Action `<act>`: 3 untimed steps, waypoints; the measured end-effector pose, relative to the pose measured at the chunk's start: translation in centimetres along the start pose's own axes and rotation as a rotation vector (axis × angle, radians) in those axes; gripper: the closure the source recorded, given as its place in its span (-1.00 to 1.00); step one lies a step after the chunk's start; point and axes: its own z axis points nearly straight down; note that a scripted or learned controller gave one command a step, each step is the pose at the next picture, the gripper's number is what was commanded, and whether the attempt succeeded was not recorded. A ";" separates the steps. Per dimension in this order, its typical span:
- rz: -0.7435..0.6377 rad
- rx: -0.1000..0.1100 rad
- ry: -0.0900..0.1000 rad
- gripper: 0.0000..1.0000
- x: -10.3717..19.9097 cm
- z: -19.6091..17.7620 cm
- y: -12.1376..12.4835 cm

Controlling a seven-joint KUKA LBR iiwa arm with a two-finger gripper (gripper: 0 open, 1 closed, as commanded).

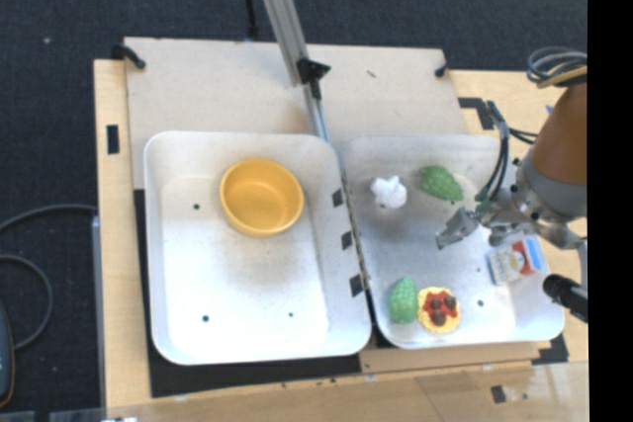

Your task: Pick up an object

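Observation:
The right bin (396, 158) holds several small objects. A white crumpled piece (389, 192) lies near its upper left, and a green leafy item (440, 182) sits to the right of it. At the bin's front lie a green lump (403, 299) and a yellow disc with red spots (439, 308). A red, white and blue packet (516, 261) rests at the right side. My gripper (457, 230) hangs over the middle right of this bin, below the leafy item and left of the packet. Nothing shows between its fingers.
The left bin (178, 311) holds a yellow bowl (261, 197) in its upper part. A slanted metal pole (282, 5) rises from the back between the bins. The arm's orange band (564, 143) enters at the right edge.

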 end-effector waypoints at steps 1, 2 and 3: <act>0.001 0.000 0.000 -1.00 0.0 0.0 0.0; 0.004 0.007 -0.001 -1.00 0.1 6.3 0.0; 0.004 0.003 -0.003 -1.00 0.0 10.3 0.0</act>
